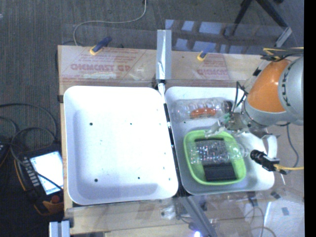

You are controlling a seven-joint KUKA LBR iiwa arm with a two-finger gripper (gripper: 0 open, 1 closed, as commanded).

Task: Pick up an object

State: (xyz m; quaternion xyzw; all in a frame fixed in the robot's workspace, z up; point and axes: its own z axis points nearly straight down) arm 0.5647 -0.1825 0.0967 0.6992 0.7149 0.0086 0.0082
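The right bin [261,179] holds a clear plastic bottle [200,110] with an orange label, lying on its side along the far wall. In front of it sits a green tray [190,154] with a black block [218,172] in it and a crumpled clear plastic piece [215,149] across its top. My gripper [226,123] hangs low over the bin, between the bottle's cap end and the green tray's far right corner. The grey wrist and orange band [269,90] rise to its right and hide the bin's far right corner.
The left bin [118,142] is bare white with a few dark specks. A metal divider post [163,53] stands behind the gap between the bins. Clamps [100,45] and cables lie on the cardboard-backed bench, with a tablet [44,167] on the floor at left.
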